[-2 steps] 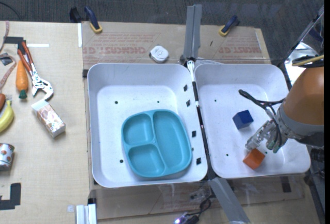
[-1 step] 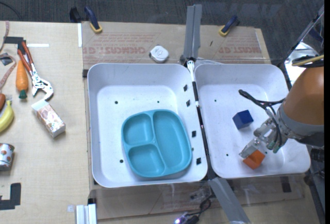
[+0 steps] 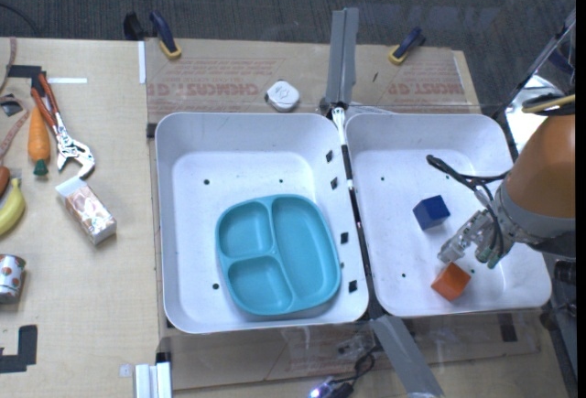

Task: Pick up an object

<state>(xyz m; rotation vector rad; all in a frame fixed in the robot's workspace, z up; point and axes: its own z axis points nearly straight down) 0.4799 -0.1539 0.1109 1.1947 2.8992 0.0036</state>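
We see the gripper (image 3: 469,245) in the right bin (image 3: 389,204), open and grasping nothing, between a blue cube (image 3: 431,211) and an orange block (image 3: 450,282). The left bin (image 3: 183,204) holds a teal divided tray (image 3: 275,253).

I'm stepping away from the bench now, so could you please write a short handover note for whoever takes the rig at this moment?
Gripper: low in the right bin, just above the orange block; nothing visibly held, and open or shut can't be judged.
Objects: orange block near the right bin's front edge; blue block a little behind it, apart from it. The left bin holds a teal divided tray.
Done: arm positioned over the blocks.
Left: grasp and lift one object; the orange block looks the nearest candidate.
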